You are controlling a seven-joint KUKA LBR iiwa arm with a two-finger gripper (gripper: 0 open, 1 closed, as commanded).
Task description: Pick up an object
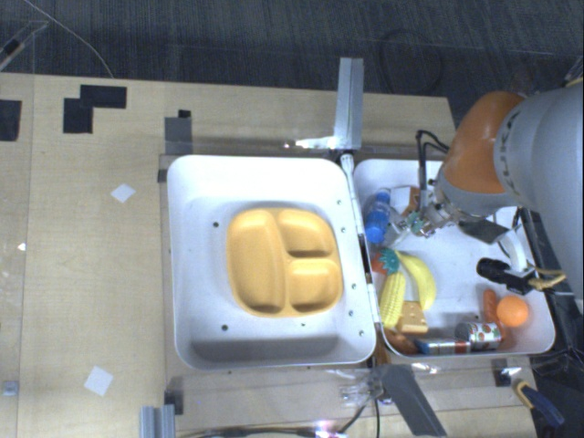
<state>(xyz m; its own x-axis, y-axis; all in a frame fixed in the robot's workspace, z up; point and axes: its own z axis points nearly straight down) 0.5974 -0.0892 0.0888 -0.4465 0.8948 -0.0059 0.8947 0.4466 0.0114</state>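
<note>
A yellow compartment tray [281, 261] lay in the left bin [187, 245], centre frame. The right bin [456, 272] held a blue bottle [377, 217], a banana [421, 278], a corn cob [392, 299], a can [478, 336] and an orange [513, 312]. The gripper [422, 219] hung over that bin's upper part, just beside the bottle; whether it was released or clenched could not be told.

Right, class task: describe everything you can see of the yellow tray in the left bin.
The yellow tray looks like smooth moulded plastic with rounded corners and three hollows: one long one at the left, two smaller ones at the right. It lies flat, open side up, near the middle of the left bin, touching nothing but the bin floor.
</note>
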